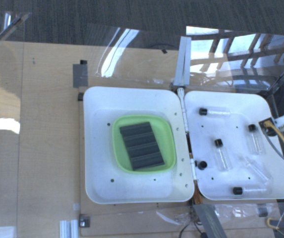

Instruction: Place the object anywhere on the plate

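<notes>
Green plate (167, 148) sits mid left bin (94, 133), and you've got a dark ribbed block (141, 146) lying flat on it, slightly skewed. In the right bin (280, 182) you see clear vials with black caps: one near the top-left corner (212, 112), one centre (221, 153), one toward the right edge (254, 137), one along the bottom edge (248, 188). Can't tell you the pincer's state.

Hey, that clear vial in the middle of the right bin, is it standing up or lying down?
Lying down. The clear vial rests lengthwise on the right bin floor, black cap toward the far side.
</notes>
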Controlling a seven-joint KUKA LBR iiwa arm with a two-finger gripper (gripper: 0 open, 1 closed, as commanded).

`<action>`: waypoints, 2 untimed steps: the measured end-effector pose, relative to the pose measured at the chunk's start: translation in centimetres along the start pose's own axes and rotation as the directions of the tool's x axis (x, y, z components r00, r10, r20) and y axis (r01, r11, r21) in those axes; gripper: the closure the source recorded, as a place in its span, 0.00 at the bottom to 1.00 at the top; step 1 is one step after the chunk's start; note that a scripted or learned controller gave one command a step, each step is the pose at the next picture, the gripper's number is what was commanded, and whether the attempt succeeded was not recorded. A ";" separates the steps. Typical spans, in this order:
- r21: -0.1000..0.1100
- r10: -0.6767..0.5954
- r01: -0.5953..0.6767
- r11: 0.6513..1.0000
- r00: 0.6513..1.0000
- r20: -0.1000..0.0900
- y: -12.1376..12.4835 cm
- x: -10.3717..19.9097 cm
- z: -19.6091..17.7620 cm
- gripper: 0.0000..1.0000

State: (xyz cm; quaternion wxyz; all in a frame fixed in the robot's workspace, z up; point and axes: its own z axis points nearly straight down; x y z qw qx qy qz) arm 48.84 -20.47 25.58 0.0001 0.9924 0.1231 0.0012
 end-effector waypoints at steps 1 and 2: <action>0.001 0.034 -0.034 0.999 0.999 0.000 0.0 0.0 1.2 0.00; -0.008 0.036 -0.036 0.999 0.999 -0.008 0.1 0.1 -12.1 0.00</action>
